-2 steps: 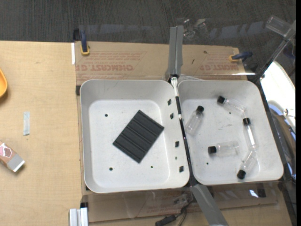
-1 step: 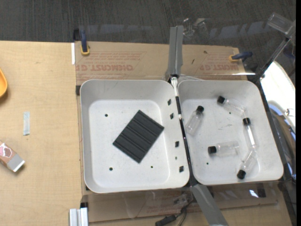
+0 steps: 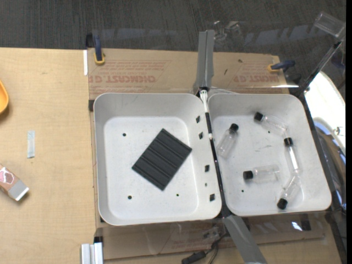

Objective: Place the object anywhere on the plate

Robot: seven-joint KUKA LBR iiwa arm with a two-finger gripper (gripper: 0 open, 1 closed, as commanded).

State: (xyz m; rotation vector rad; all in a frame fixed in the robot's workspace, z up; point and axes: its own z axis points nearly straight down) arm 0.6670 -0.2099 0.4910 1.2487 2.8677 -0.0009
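A flat black ribbed plate (image 3: pixel 162 159) lies tilted in the middle of the left white bin (image 3: pixel 107 120). Several small clear vials with black caps are scattered in the right white bin (image 3: pixel 308 125). One vial (image 3: pixel 226 139) rests near that bin's left wall, about a hand's width from the plate. Another vial (image 3: pixel 262 173) lies on its side in the middle. A third vial (image 3: pixel 290 193) sits at the front right corner. Two more are toward the back and right side.
The bins meet at a ridge with black clips (image 3: pixel 209 147). A grey post (image 3: pixel 205 59) stands behind the joint. Clamps (image 3: pixel 98 55) hold the cardboard under the bins. Small items (image 3: pixel 14 185) lie on the wooden table at left.
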